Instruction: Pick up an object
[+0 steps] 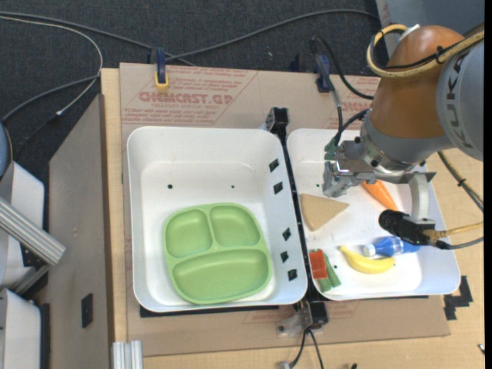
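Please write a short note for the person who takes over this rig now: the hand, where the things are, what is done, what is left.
Hand: low in the right bin, above the tan wedge; nothing seen held.
Right bin: carrot, banana, blue bottle, red and green block.
Left bin: green divided plate.
Done: nothing lifted.
Left: grasp one object and raise it.

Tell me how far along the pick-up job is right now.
Nothing looks lifted yet. The gripper hangs low over the right bin, just above the tan wedge. The banana, carrot and blue bottle lie on the bin floor. Grasping and raising one object remains.
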`<action>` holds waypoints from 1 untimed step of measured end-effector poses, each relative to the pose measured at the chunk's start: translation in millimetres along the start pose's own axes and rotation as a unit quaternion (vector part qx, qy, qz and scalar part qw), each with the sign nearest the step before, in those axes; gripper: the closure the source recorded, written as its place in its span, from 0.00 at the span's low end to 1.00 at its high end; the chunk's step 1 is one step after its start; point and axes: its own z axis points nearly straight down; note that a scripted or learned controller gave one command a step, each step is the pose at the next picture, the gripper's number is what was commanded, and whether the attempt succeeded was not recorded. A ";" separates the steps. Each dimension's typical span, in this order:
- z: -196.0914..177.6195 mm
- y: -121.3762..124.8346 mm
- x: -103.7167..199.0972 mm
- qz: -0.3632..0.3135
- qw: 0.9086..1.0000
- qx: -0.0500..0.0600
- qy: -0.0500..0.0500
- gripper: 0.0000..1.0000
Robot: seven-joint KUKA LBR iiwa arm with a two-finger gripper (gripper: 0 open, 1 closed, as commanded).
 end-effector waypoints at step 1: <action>-6.3 -1.8 54.9 -0.001 1.000 -0.002 0.000 1.00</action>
